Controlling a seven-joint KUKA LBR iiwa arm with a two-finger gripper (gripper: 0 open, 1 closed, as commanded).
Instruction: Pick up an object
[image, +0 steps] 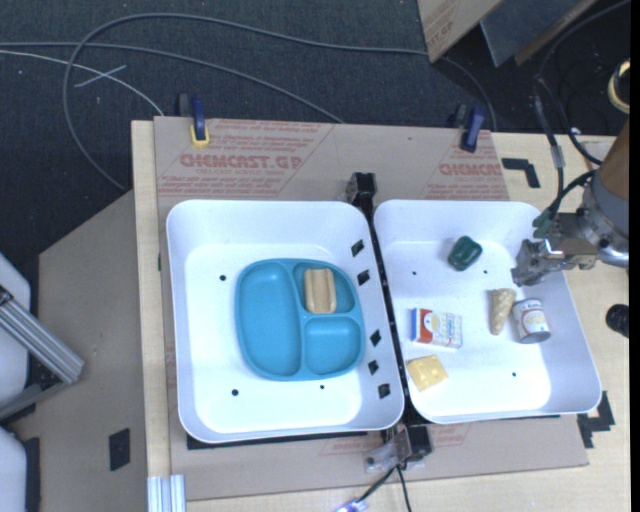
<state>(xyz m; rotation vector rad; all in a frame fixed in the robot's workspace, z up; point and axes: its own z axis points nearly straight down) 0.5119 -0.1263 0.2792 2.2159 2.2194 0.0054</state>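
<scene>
Nearest the camera, along the near side of the right shallow white bin (560, 395), a pale yellow wedge like a slice of cheese (428, 373) is lying flat. Just beyond it, a small flat white packet with red and blue print (436, 327) is resting on the smooth bin floor. To the right, a tan, rough-looking lump shaped like a bread piece (499, 309) is sitting just beside a small silvery can with a printed label (532, 321), which is tipped on its side. Farther back, a dark green rounded object (464, 253) is lying apart from the rest.

At the bin's right rim, the metallic gripper (532, 264) of the grey arm is hanging over the far right part of the bin, above the can; how far its tips are parted cannot be told, and nothing is showing between them.

On the left, the other white bin (200, 250) is carrying a glossy blue plastic divided tray (270, 320), with a tan bread-like roll (319, 290) lying in its far right compartment. Both bins are sitting on a pale wooden worktop (150, 300).
</scene>
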